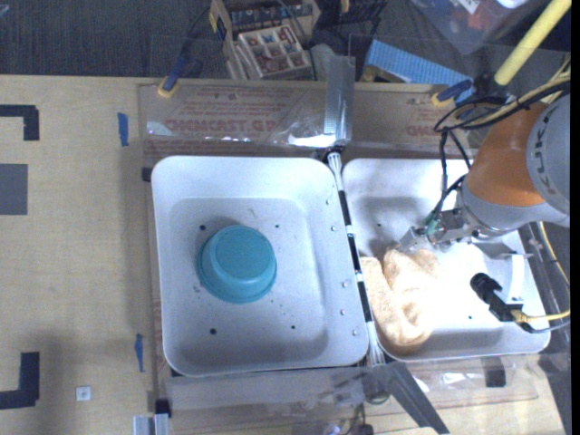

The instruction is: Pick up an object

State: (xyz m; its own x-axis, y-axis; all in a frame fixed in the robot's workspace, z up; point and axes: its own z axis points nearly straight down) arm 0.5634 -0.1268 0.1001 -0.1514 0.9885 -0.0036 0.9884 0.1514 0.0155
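A tan cloth-like object (403, 297) lay in the right bin (390, 184), against its left wall. The gripper (421, 234) hung at the cloth's upper edge; its grip could not be told. The arm (512, 175) bent in from the right. A teal bowl (237, 263) sat upside down in the left bin (181, 188); both bins were on 1 wooden bench (72, 243).

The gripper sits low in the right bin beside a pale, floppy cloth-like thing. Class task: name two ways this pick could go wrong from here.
1. The gripper is at the top edge of the tan cloth-like bundle, not over its middle; it may pinch only a fold, which could slip out on lifting.
2. The bundle lies against the divider between the bins, so a drag could snag it there.
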